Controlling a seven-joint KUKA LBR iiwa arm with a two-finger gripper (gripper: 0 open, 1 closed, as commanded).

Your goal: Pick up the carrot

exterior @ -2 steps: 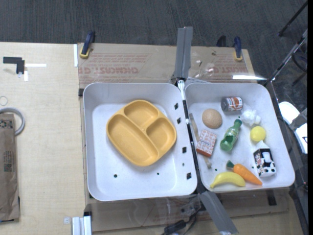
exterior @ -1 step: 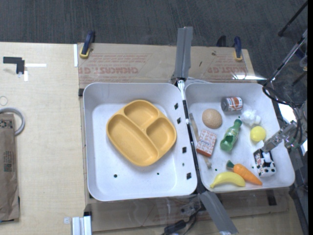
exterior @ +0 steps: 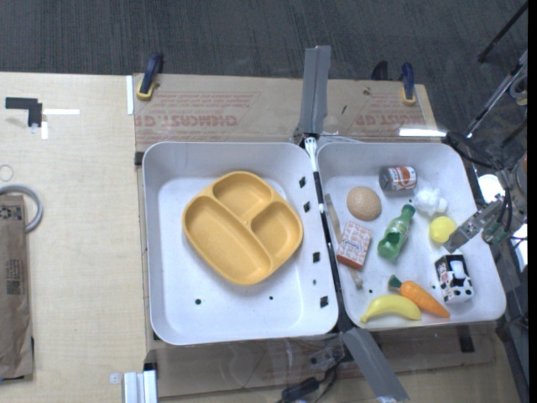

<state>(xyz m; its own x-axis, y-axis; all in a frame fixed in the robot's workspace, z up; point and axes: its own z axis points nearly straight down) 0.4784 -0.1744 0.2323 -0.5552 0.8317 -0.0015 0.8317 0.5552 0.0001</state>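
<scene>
The carrot [exterior: 424,299] is orange with a green top and lies near the front right corner of the right bin [exterior: 466,168]. Its green end touches the yellow banana [exterior: 390,309]. My gripper [exterior: 467,229] reaches in over the right bin's right rim, beside the lemon [exterior: 442,229]. It is above and to the right of the carrot, with a black-and-white carton [exterior: 453,277] between them. Nothing shows in the gripper.
The right bin also holds a green bottle [exterior: 396,232], a red box [exterior: 354,246], a brown egg [exterior: 363,202], a can [exterior: 398,178] and a white lump [exterior: 430,200]. A yellow divided plate [exterior: 243,225] lies in the left bin [exterior: 159,250].
</scene>
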